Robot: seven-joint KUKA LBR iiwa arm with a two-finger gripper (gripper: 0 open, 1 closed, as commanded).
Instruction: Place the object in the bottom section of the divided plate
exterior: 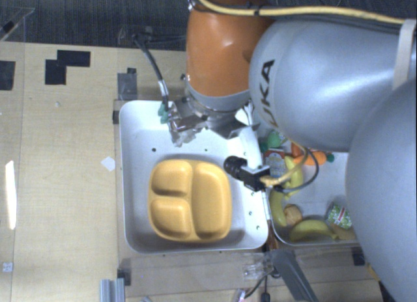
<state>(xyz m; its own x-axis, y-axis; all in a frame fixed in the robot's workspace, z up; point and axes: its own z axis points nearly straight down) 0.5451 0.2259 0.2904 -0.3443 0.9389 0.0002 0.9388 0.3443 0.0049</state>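
Camera view: one yellow divided plate (191, 199) in left bin (133, 164), two bananas (311, 229) in right bin; finger state indiscernible.

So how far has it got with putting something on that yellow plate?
Nothing looks done yet: the yellow plate in the left bin has no object in any section. The hand is over that bin's upper end, above the plate, and I see nothing in it. The toy food, such as the bananas, lies in the right bin. Picking one up and placing it in the bottom section is all left.
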